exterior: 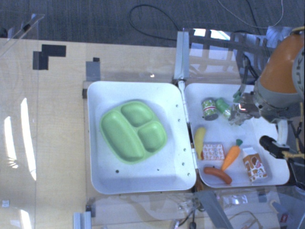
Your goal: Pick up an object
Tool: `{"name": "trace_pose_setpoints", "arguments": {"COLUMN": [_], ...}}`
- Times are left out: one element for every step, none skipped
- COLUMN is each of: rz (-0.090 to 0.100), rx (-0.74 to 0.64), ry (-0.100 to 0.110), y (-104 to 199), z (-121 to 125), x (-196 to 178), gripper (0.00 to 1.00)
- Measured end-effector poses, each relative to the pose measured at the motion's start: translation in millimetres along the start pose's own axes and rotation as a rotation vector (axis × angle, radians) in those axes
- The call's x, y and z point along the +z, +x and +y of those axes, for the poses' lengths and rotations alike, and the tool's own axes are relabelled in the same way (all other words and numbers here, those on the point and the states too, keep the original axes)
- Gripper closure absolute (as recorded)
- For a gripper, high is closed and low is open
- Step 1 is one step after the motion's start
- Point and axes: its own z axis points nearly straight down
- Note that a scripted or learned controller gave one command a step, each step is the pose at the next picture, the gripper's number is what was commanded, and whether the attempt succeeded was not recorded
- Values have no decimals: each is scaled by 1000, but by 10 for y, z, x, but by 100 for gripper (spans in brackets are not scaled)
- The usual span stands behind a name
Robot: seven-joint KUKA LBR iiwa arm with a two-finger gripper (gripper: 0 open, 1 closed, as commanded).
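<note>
Two shallow white bins are seen side by side on the bench, and all positions below are given relative to the right bin (281, 175).

Seven small items are counted inside the right bin. Along its near wall, one red sausage (218, 174) is laid. Beside it toward the arm's side, one small brown-and-white carton (255, 168) is found. Just beyond the sausage, one red-and-white patterned box (213, 151) is placed flat, and one orange carrot (231, 156) with a green top is laid at a slant between the box and the carton. One yellow corn cob (199, 141) is set against the wall shared with the left bin (102, 175). In the far part of the bin, one can (208, 109) with a green label is seen, with one green bottle-like item (223, 107) touching it or just beside it.

One green divided plate (133, 130) with three compartments is held in the left bin, near its middle.

Past the far wall of the right bin, a metal frame (209, 51) is mounted, and black cables (152, 18) are spread over the dark floor beyond the bench.

The gripper (238, 114) is positioned over the far part of the right bin, just beside the green bottle-like item, below the arm's orange band (283, 66). How far the fingers are open cannot be told, and no item is seen between them.
</note>
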Motion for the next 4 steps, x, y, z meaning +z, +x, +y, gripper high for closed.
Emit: {"name": "trace_pose_setpoints", "arguments": {"rz": [0, -2, -3, -2], "rx": [-1, -138, -138, -141], "ry": [0, -9, -8, -16], "y": [-2, -269, -570, -549], "z": [-1, -332, -621, -584], "x": [1, 1048, 1046, 927], "gripper": [0, 0, 0, 100]}}
